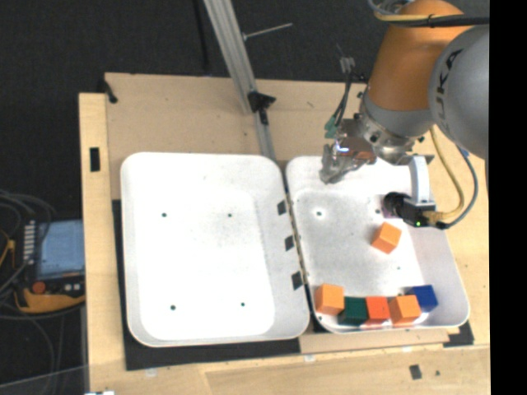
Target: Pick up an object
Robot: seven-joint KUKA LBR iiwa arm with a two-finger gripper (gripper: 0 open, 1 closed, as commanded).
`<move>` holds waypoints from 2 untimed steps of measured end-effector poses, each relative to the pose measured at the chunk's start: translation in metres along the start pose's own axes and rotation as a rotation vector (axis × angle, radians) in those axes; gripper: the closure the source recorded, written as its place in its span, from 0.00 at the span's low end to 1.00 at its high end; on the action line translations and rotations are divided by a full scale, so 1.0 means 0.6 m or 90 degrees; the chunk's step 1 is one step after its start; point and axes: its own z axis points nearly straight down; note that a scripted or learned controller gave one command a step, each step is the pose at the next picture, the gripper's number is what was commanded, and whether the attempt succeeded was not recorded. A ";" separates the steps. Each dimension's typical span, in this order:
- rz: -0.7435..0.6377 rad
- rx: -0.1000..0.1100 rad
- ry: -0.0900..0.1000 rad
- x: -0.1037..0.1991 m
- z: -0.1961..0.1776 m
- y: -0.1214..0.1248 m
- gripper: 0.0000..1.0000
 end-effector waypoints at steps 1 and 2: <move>0.000 0.001 -0.001 0.073 0.018 -0.028 1.00; 0.001 0.002 -0.001 0.142 0.043 -0.086 1.00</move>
